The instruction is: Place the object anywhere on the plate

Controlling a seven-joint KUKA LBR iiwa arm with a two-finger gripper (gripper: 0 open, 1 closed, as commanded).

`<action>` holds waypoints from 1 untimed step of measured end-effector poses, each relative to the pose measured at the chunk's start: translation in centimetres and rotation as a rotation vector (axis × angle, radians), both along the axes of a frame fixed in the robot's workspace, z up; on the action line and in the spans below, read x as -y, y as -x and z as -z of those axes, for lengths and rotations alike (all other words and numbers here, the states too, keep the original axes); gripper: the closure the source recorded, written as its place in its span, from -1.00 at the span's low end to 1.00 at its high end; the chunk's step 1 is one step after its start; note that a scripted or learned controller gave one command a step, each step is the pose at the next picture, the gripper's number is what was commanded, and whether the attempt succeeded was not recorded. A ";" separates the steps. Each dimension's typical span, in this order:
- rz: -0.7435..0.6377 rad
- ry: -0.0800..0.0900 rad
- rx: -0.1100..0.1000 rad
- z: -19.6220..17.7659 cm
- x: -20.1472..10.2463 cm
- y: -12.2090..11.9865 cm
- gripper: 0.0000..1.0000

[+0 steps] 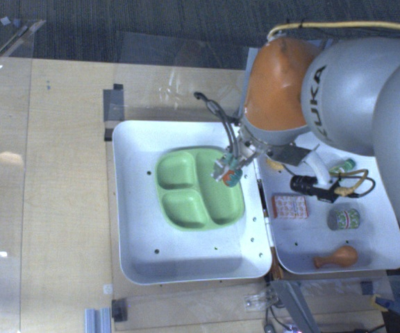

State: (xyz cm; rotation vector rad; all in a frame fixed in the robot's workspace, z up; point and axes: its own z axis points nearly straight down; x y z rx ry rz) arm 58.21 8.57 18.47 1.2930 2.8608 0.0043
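Observation:
A green plate with three compartments lies in the left white bin. My gripper hangs over the plate's right-hand compartment, near its upper right rim. A small colourful object, teal with red and green bits, sits between the fingertips, and the gripper is shut on it. The object is just above or touching the plate's surface; I cannot tell which. The grey arm with its orange band reaches in from the upper right.
The right bin holds a pink patterned packet, a green and white can, a brown pear-shaped thing and a small green item. The bins' shared wall runs just right of the plate.

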 end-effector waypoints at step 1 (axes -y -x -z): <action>0.001 0.000 0.001 0.0 0.1 0.0 -1.00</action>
